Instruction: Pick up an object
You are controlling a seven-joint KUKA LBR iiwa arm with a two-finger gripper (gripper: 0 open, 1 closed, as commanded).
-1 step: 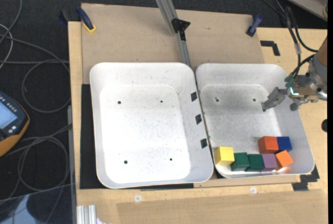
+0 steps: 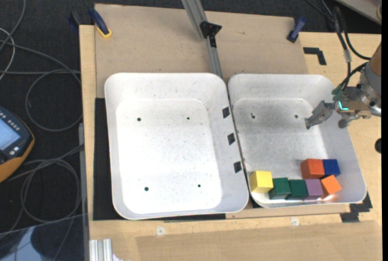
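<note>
i see the pincer (image 2: 327,115) over the right bin (image 2: 285,87), near its right wall at about mid-depth. its 2 fingers (image 2: 316,116) are spread apart with nothing between them. the blocks sit well apart from it, huddled in that bin's near right corner: a yellow block (image 2: 262,179), 2 green blocks (image 2: 288,187), a purple block (image 2: 314,187), an orange block (image 2: 331,184), a red block (image 2: 313,167) and a blue block (image 2: 331,166). the left bin (image 2: 163,144) lies beside it on the counter (image 2: 151,26).
</note>
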